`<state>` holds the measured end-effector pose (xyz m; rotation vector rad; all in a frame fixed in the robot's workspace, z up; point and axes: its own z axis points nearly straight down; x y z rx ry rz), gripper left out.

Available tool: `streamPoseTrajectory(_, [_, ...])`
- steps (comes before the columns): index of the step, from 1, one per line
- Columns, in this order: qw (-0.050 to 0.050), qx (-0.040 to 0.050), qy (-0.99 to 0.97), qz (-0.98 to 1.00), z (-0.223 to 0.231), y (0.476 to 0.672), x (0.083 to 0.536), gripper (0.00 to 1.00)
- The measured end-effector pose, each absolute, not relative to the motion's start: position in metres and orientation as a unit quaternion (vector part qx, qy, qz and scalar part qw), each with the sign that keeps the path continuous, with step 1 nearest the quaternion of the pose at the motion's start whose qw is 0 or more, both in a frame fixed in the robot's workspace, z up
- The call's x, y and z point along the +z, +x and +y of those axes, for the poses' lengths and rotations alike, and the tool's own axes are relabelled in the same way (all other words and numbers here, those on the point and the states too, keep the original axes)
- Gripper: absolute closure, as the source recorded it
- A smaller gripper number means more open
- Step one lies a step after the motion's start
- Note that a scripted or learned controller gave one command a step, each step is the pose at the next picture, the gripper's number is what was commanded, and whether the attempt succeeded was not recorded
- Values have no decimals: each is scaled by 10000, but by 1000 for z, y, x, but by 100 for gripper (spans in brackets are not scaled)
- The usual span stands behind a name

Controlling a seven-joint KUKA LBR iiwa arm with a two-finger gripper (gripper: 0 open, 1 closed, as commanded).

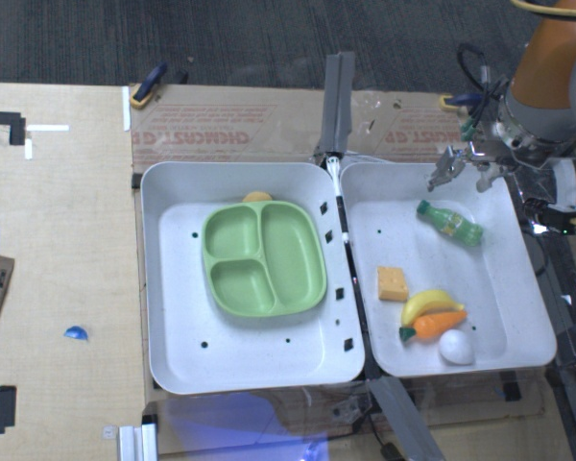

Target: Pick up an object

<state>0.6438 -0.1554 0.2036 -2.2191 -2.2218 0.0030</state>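
My gripper (466, 173) hangs over the far edge of the right bin (528, 296), its two fingers spread open with nothing between them. Just below it in that bin lies a green plastic bottle (451, 224) on its side. Toward the near end sit a yellow cheese block (393, 283), a banana (430, 303), an orange carrot (434, 325) and a white egg (456, 347), the last three bunched together.
The left bin (173, 286) holds a green divided plate (265, 257) with a small yellow object (257, 198) peeking out behind it. A grey divider post (338, 104) rises between the bins at the back. Cables hang beside the arm on the right.
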Motion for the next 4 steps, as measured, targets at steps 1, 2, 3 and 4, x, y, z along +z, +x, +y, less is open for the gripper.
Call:
streamPoseTrajectory(1, [-13,5,-6334,-7738,-144,656,240,0])
streamPoseTrajectory(2, [-11,-2,-6311,-7757,-163,621,115,0])
streamPoseTrajectory(3, [5,5,-5759,-8176,-100,608,92,0])
streamPoseTrajectory(4, [2,0,-4551,-8904,-110,539,92,0])
